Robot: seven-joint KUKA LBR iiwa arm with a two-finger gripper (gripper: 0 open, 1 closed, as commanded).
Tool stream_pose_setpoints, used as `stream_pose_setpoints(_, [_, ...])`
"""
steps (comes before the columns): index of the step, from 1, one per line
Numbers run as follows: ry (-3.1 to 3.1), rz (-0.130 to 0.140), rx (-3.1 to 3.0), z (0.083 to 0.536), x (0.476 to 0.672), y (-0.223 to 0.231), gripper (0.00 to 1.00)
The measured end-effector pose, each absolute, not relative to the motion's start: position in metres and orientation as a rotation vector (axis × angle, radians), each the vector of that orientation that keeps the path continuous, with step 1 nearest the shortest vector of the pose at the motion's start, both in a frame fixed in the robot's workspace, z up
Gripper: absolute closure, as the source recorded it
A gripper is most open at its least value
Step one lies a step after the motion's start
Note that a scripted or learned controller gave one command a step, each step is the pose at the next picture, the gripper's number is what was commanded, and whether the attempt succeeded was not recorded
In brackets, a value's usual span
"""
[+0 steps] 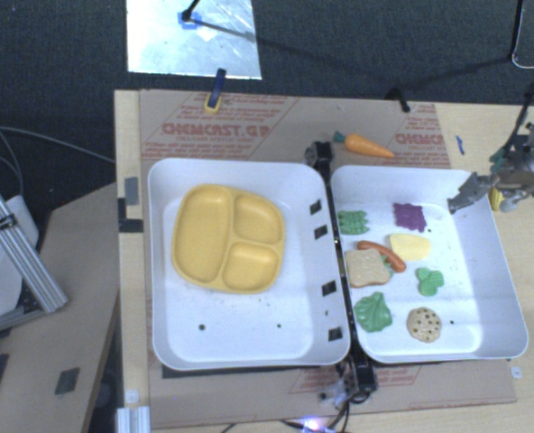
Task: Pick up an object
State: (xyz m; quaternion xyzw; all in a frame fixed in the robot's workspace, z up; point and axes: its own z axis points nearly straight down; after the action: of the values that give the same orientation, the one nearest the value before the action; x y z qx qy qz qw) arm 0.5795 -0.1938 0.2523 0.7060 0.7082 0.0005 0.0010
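White plastic is what I see most of: two shallow bins side by side on a cardboard-covered bench, the left bin (240, 332) carrying a yellow divided tray (228, 237) with three compartments, set toward its upper left. The right bin (492, 323) holds the toy food I could pick from. Along its left side I count a green leafy piece (353, 221) at the top, a slice of bread (367, 267) below it with a small orange-red sausage (382, 253) lying across its upper edge, and another green leaf (372, 312) further down. Toward the middle sit a purple grape cluster (409, 215), a yellow wedge of cheese (410, 245) just beneath it, a small green broccoli-like piece (429, 281), and a round cookie (423, 324) near the bottom. An orange carrot (365, 145) lies outside both bins on the cardboard, just above the gap between them. My gripper (464, 197) comes in from the right edge and hangs over the upper right corner of the right bin, its grey tip pointing left toward the grapes but well short of them. From this angle I cannot tell how far its tip is parted, and I see nothing caught in it. Every piece of food lies apart from the tool on the bin floor.
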Motion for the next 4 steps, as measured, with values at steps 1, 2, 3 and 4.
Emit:
stream_pose_setpoints(1, [2.225,-0.01,2.236,0.126,0.49,-0.207,0.0])
stream_pose_setpoints(2, [2.231,0.006,2.208,0.094,0.566,-0.165,0.0])
stream_pose_setpoints(3, [2.225,-0.002,2.223,0.093,0.503,-0.123,0.0])
stream_pose_setpoints(4, [2.224,0.006,2.211,0.085,0.557,-0.12,0.0])
